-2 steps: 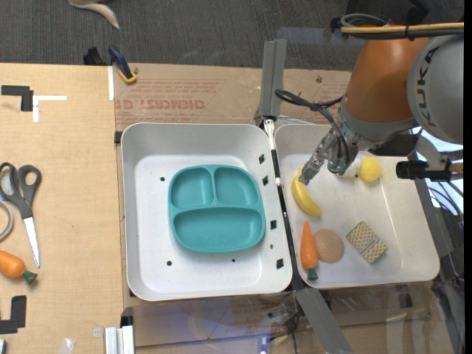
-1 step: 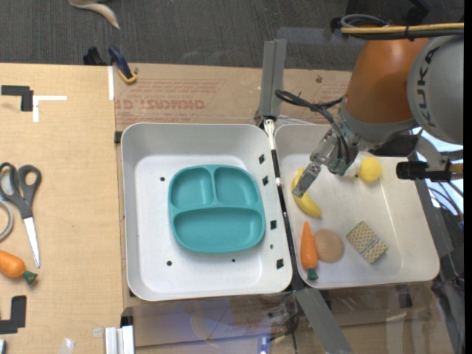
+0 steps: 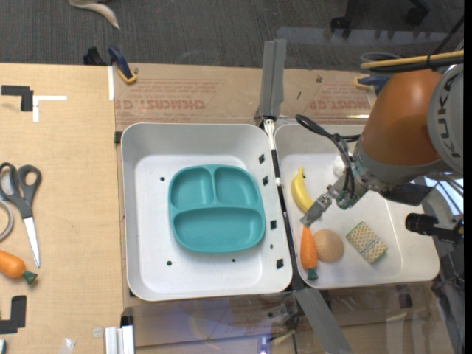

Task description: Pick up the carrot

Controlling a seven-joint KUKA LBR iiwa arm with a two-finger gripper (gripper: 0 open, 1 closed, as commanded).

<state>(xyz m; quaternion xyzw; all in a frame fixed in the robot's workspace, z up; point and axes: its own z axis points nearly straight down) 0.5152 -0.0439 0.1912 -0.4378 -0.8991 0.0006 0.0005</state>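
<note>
An orange carrot (image 3: pixel 308 248) with a green stem end lies near the front left corner of the right bin (image 3: pixel 420 264), pointing front to back. My gripper (image 3: pixel 317 210) hangs just above and behind the carrot's far end, between it and a yellow banana (image 3: pixel 299 190). Nothing shows in the gripper. The carrot touches a tan rounded object (image 3: pixel 329 245) on its right.
A patterned yellowish block (image 3: pixel 366 242) lies right of the tan object. The left bin (image 3: pixel 140 198) holds a teal divided plate (image 3: pixel 217 209). On the wooden bench at the left lie scissors (image 3: pixel 22 205) and a second carrot (image 3: pixel 11 265).
</note>
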